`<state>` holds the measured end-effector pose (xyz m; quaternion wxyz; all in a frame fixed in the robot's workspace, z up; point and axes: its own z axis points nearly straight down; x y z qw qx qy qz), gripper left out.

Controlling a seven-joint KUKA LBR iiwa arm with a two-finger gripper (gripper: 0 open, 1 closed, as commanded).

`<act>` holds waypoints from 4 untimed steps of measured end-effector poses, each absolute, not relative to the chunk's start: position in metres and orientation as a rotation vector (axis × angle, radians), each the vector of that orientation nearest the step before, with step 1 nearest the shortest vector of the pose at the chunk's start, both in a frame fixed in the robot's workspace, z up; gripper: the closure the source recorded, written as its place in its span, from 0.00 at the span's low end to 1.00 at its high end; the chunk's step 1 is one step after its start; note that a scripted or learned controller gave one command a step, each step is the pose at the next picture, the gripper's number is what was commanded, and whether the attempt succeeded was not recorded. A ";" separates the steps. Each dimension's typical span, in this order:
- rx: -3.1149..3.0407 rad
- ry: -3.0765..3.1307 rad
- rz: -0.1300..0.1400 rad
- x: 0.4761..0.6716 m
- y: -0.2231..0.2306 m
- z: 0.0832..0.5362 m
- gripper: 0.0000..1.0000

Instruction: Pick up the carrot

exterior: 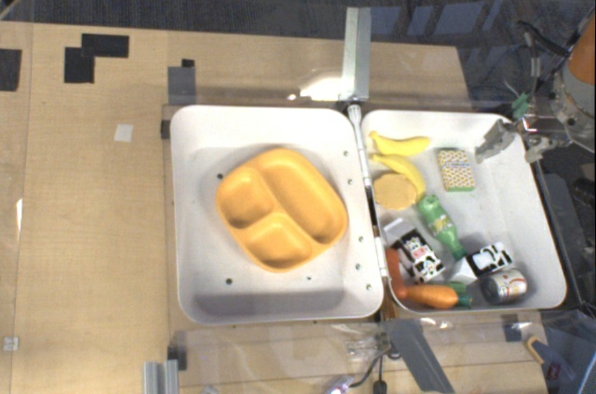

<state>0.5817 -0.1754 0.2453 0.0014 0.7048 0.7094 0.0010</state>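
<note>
In the right bin [545,224], along its front wall, lies the carrot [430,295] — just beside a small cow-patterned carton [421,256] and a can [504,287]. The gripper [498,139] hovers over the far right corner, well apart from the carrot; its opening cannot be made out.

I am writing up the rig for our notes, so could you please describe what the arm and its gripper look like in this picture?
At the right edge a patch of the arm's orange band shows above grey metal wrist parts. The gripper is grey and slim, ending in a pale angled finger over the right bin. Dark cables hang around the wrist, with a small green spot beside them. No lettering is legible.
</note>
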 end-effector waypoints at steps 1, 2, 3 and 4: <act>2.203 2.230 0.008 0.584 -0.174 0.256 1.00; 2.284 2.146 0.006 0.581 -0.184 0.437 1.00; 2.269 2.153 0.008 0.583 -0.183 0.448 1.00; 2.254 2.159 0.012 0.585 -0.181 0.459 1.00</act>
